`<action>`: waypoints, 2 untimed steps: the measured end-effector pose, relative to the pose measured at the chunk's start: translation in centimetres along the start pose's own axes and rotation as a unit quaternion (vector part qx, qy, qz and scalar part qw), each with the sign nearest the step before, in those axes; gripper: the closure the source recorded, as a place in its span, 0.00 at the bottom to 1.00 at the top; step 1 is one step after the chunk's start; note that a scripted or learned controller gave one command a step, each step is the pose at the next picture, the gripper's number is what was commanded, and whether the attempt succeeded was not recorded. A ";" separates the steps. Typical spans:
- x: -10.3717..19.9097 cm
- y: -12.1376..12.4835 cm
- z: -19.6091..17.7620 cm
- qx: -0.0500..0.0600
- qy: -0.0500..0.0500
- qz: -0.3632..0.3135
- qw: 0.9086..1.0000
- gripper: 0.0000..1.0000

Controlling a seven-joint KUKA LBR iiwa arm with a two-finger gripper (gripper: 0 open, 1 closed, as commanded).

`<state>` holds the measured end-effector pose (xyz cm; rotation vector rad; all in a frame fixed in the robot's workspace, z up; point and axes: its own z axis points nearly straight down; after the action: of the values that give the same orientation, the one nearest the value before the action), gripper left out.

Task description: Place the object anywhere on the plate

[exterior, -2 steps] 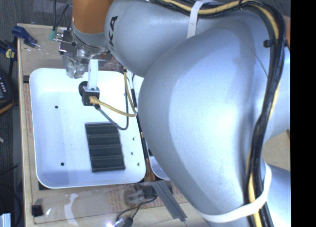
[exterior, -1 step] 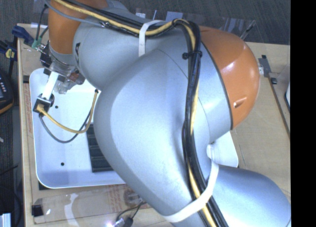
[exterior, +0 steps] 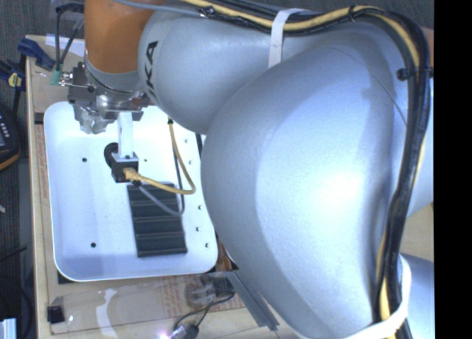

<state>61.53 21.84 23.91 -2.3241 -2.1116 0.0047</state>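
A dark grey ribbed rectangular slab [exterior: 157, 221] lies flat in the near right part of the left white bin [exterior: 77, 212]. My gripper [exterior: 91, 119] hangs below the orange band, over the bin's far left corner. It is well apart from the slab, up and to the left of it. I see nothing held at the gripper. The arm's large grey body hides everything to the right of the bin.
The grey arm [exterior: 317, 168] covers the right half of the view. A blue clamp [exterior: 31, 50] sits at the bench's far left corner. Cables and a small connector [exterior: 200, 292] lie on the wooden bench front below the bin.
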 end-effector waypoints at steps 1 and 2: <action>-5.1 4.5 9.6 0.002 -0.001 0.071 0.998 1.00; 0.1 4.1 4.6 -0.001 0.001 -0.065 0.998 1.00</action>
<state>65.58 21.53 19.33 -2.1815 -2.2587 0.0011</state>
